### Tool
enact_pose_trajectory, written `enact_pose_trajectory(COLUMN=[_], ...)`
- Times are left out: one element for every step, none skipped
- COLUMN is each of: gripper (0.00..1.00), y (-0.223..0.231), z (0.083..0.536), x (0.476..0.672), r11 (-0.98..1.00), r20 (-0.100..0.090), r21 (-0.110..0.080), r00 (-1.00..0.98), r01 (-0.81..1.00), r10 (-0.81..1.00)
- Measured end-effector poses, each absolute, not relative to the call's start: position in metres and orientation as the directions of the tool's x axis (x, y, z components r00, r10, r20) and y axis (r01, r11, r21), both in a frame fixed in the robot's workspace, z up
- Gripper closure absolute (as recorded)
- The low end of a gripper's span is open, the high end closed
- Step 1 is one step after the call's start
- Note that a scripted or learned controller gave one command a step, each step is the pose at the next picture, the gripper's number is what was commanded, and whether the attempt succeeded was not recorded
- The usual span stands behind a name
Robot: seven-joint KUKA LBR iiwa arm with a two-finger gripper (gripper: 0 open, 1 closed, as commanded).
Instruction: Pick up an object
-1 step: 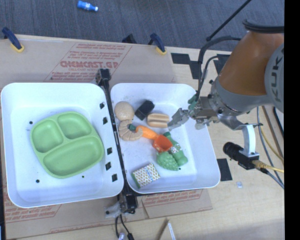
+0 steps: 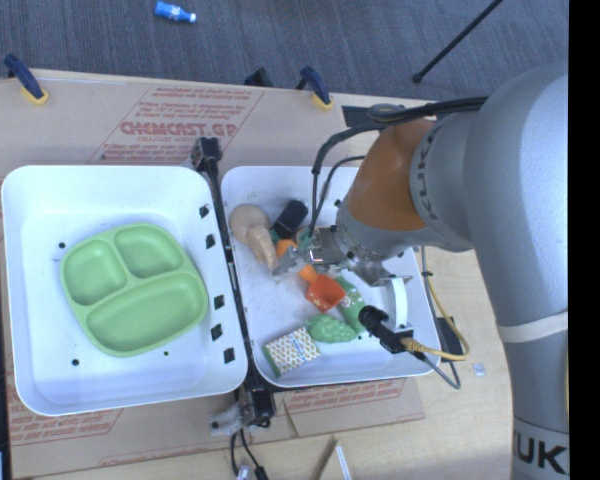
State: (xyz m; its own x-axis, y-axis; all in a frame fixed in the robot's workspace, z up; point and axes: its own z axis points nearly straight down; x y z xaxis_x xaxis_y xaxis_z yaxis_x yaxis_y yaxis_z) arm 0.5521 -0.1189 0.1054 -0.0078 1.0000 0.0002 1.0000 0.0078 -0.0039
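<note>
While the green divided plate (image 2: 135, 286) is lying in the left bin (image 2: 20, 298), the jaws (image 2: 308, 258) are hanging over the right bin's (image 2: 255, 183) clutter, their state unclear.

A: Right bin (image 2: 242, 193) contents, logged from the top end down. Tan oblong item (image 2: 252, 230), lying flat near the bin's left wall, long axis running toward the lower right.
B: Next to it?
A: Black block (image 2: 289, 215), tilted, just right of the tan item. Orange piece (image 2: 323, 290) near mid-bin; kind cannot be told.
B: Green ones?
A: Light green lump (image 2: 329, 329) lying flat below the orange piece, and a darker green bit (image 2: 351, 308) just right of the orange.
B: Lower end?
A: Small patterned packet (image 2: 292, 350), yellow-edged, flat, skewed, touching the green lump's left side, near the bin's lower wall.
</note>
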Motion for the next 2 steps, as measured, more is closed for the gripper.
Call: enact_pose_trajectory(gripper=[1.0, 0.0], y=[-0.1194, -0.1193], z=[0.1156, 0.1152], x=[0.552, 0.5519], r11=[0.012, 0.011], r20=[-0.001, -0.001], r21=[-0.006, -0.006], r00=[-0.012, -0.011], r01=[1.0, 1.0], r10=[1.0, 1.0])
